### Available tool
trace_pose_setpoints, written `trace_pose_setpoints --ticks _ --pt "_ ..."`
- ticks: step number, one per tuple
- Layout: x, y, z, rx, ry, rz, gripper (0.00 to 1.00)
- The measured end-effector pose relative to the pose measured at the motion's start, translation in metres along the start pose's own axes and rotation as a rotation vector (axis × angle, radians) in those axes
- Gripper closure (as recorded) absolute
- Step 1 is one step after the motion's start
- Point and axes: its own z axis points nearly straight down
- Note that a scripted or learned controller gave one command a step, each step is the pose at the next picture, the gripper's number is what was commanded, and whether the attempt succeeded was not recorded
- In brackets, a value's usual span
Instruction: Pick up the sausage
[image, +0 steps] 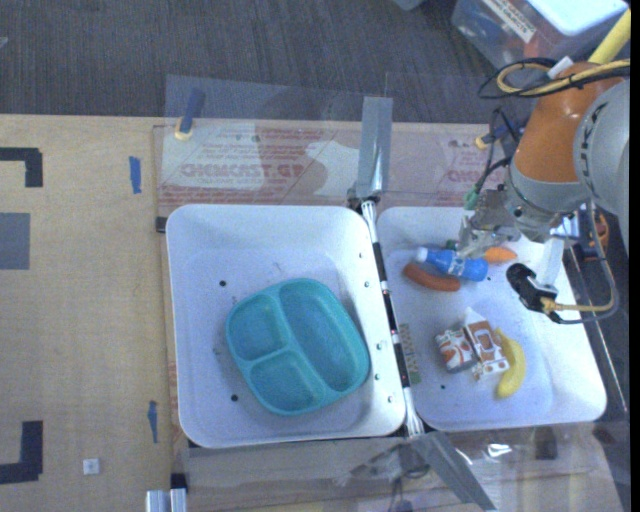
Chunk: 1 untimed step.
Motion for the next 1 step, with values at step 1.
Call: trace_pose_setpoints --ticks 1 --pt "0.0178 0.0125 0.029 0.001 0.001 0.089 1.0"
